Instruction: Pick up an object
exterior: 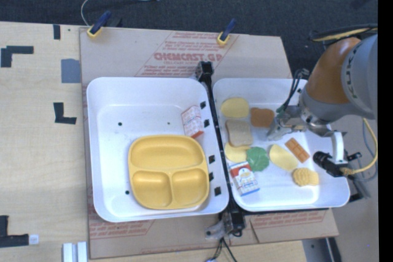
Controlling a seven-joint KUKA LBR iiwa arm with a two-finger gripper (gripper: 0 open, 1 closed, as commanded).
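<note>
The right bin holds several toy foods: a pale yellow round piece, a brown piece, a tan bread slice, a green piece, a yellow oval, an orange stick, a ridged golden cookie and a small red-and-white carton. My gripper hangs low over this bin, just right of the brown piece and above the yellow oval. The arm's grey body and orange band reach in from the right.
The left bin carries a yellow divided tray and a small red-and-white carton near its right wall. A black divider runs between the bins. Two clamps pin the cardboard at the back.
</note>
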